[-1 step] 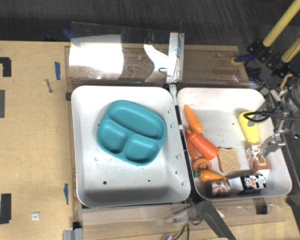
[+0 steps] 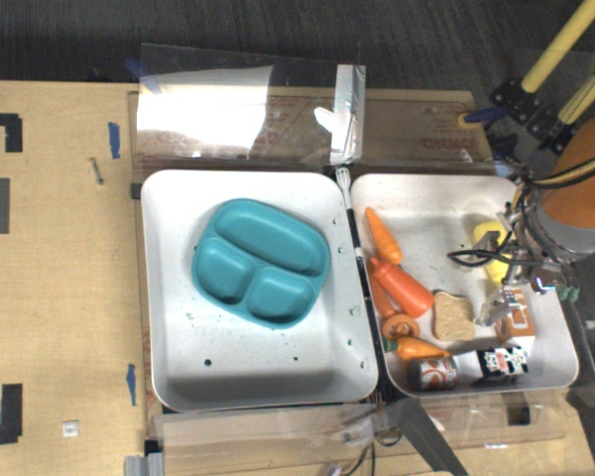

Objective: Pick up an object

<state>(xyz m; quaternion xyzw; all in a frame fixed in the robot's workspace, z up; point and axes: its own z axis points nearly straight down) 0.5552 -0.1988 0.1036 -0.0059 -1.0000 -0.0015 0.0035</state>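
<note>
Claw (image 2: 511,300) at right bin's (image 2: 426,191) crowded right edge, grip state indiscernible, teal tray (image 2: 261,259) mid-left bin (image 2: 169,266)

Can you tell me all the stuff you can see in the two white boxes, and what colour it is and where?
Left bin: one, white, left half of the bench.
Right bin: one, white, beside the left bin.
Divided tray: one, teal, middle of the left bin.
Toy carrots: several, orange, along the left side of the right bin.
Bread slice: one, tan, centre of the right bin.
Small can: one, orange and white, near edge of the right bin.
Black-and-white item: one, right of the can.
Yellow object: one, right bin, partly hidden behind cables.
Hand: one, over the right side of the right bin.
</note>
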